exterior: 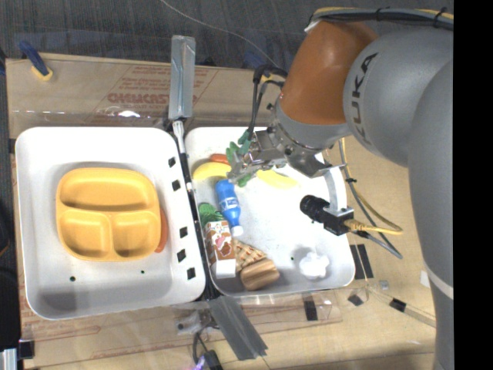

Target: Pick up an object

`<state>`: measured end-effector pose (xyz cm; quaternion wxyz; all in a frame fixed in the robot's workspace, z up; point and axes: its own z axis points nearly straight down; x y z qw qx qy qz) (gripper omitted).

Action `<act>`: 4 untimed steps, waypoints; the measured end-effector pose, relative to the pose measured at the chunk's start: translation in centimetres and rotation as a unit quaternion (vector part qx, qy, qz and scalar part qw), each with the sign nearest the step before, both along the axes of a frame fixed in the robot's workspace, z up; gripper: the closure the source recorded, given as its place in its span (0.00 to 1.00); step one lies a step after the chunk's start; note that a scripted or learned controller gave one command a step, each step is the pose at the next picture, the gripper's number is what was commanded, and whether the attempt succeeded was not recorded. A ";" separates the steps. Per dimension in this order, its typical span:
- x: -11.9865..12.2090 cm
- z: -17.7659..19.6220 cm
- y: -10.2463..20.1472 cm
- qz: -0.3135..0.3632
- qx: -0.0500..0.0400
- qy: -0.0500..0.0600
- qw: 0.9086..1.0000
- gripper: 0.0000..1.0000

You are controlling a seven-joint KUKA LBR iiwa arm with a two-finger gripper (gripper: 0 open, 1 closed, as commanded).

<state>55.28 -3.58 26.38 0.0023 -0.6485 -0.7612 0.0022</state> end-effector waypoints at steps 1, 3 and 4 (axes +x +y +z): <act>-2.1 -3.4 1.8 -0.011 0.000 0.000 1.000 1.00; 0.2 -7.5 -1.0 -0.033 0.000 0.001 0.999 0.00; 0.5 -14.7 -5.8 -0.013 0.000 0.002 1.000 0.00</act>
